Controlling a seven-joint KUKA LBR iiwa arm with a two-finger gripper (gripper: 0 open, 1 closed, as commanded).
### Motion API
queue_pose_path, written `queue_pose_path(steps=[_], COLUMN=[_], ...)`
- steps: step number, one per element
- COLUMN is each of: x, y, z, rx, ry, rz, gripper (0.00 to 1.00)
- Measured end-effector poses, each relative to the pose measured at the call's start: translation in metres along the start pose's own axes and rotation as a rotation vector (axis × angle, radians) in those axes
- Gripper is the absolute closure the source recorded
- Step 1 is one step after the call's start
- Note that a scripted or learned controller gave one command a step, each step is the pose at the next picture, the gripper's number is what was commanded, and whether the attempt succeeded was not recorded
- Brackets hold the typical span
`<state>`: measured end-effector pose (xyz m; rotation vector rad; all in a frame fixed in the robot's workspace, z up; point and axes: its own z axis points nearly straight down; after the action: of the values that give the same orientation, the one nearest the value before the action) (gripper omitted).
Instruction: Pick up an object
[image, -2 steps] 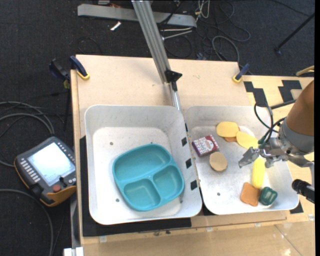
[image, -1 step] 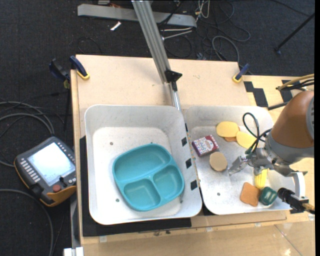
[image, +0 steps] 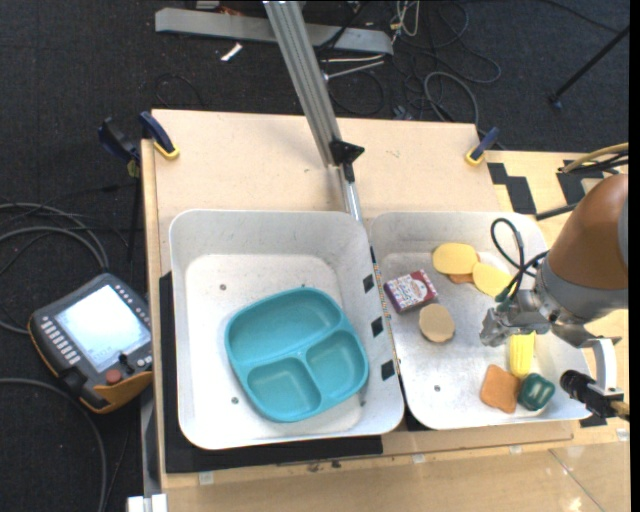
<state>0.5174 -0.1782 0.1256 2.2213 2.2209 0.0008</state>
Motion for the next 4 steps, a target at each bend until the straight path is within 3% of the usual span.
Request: queue_pose_path(steps=[2,3,4], x=[0.003,0.003,0.061], y=[0.002,0.003,0.006], z=[-0.123,-0.166,-0.148], rx=[-0.007,-0.005,0.002], ry=[-0.003,-0.003,0.002], rz=[-0.004,-0.004,-0.009], gripper=[1.00,1.00,1.00])
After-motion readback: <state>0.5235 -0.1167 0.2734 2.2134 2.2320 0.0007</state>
